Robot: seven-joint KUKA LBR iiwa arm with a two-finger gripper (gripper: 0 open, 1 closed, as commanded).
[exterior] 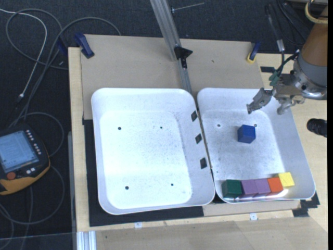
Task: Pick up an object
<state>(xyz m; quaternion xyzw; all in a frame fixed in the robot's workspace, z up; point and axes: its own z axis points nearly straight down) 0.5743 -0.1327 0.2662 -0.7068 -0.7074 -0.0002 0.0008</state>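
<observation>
Tool (269,104) spread, holding nothing, poised over far part of right bin (302,155) — blue cube (246,134) sits alone mid-bin, just near of it. Cube looks small, rigid, light, likely smooth; pinch across opposite flat faces. Four cubes (259,185) line near wall.

- A two-finger gripper (270,104) is hanging over the far edge of the right bin (296,139), its fingers spread apart with nothing between them.
- A blue cube (246,134) is sitting alone mid-bin, just below the gripper.
- Green (233,187), purple (255,186), orange (274,184) and yellow (286,179) blocks are lining the near wall.
- The left bin (104,103) is lying alongside.
</observation>
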